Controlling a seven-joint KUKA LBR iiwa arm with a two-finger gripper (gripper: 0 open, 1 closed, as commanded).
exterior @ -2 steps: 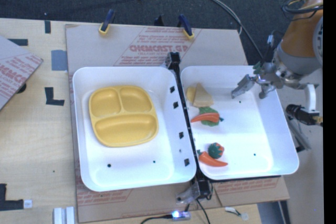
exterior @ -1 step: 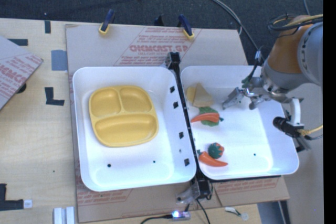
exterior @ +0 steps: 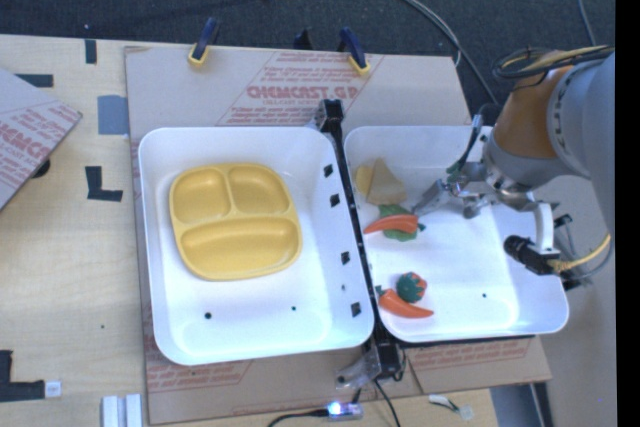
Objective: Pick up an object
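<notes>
In the right bin [exterior: 500, 315] lie several small toys. A tan wedge [exterior: 380, 181] rests near the bin's back left corner. Just in front of it is an orange carrot with green leaves [exterior: 391, 225]. Nearer the front lie a second orange carrot [exterior: 405, 308] and a green and red piece [exterior: 411, 286] touching it. My gripper [exterior: 430, 202] reaches in from the right, low over the bin. Its tip is just right of the first carrot's leaves, and nothing shows as held in it.
The left bin [exterior: 170, 325] holds a yellow divided plate [exterior: 235, 220]. A black divider [exterior: 345, 215] runs between the bins. The arm's grey body and orange band [exterior: 530, 120] hang over the right bin's far right edge. Cables [exterior: 545, 260] trail near that rim.
</notes>
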